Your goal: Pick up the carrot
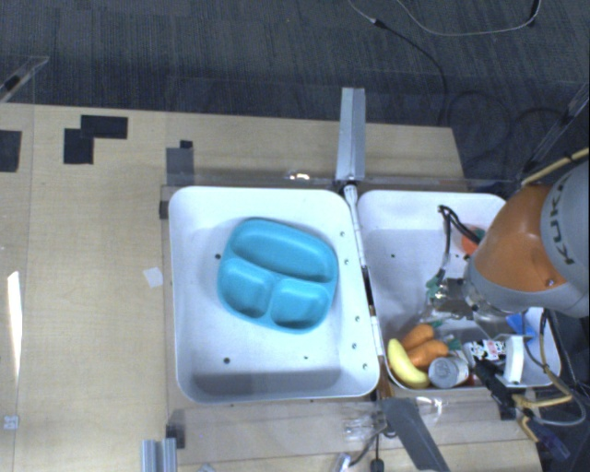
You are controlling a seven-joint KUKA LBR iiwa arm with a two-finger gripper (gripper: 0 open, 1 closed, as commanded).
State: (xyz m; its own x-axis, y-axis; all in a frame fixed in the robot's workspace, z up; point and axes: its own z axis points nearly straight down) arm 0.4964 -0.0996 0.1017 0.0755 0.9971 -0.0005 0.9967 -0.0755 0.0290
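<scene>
— While the left bin point(189, 277) is holding a blue divided tray point(275, 273), where is the carrot point(426, 351) lying?
— Right bin point(396, 230), touching the banana point(404, 362) and can point(444, 371), just below the gripper point(449, 309); I cannot tell its grip.

the counter point(83, 304) is a pale wooden board, light beige, and it fills most of the view. on its upper left part there are some black square marks point(94, 135) with stepped shape. beyond the far edge of the counter lies a dark grey-blue floor point(203, 41) with fine woven texture, like carpet. a thin black cable point(442, 23) runs in a loop over this floor at the top right. a grey metal post point(351, 134) stands at the far side of the counter, near the middle. a clear sheet lies over the left part of the counter, and a bright reflection point(14, 304) shows there. the light is soft and even.
</scene>
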